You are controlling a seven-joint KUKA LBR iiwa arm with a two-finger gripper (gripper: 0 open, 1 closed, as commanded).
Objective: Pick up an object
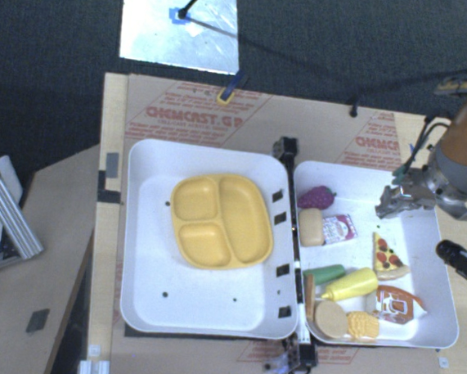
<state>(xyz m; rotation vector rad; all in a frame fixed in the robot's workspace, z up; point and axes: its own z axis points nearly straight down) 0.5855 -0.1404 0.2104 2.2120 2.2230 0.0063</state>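
Nearest the camera, along the front rim of the right bin (437, 337), lie a round tan biscuit (329, 319), a yellow corn cob (362, 324) and an orange-and-white packet (395, 305). Just behind them a yellow bottle (352, 284) rests beside a green vegetable (324, 274), with a pizza slice (388, 259) to their right. Farther back sit a pale bread piece (311, 227), a small red-and-white packet (340, 228) and a purple grape bunch (317, 197). In the left bin (142, 239), a yellow three-compartment tray (221, 219) lies at the centre. At the right bin's far right corner, the grey arm's tool (398, 200) hangs over bare white floor, nothing visible between its fingers; whether they are apart or together cannot be told. Both bins stand on the bench (192, 108).
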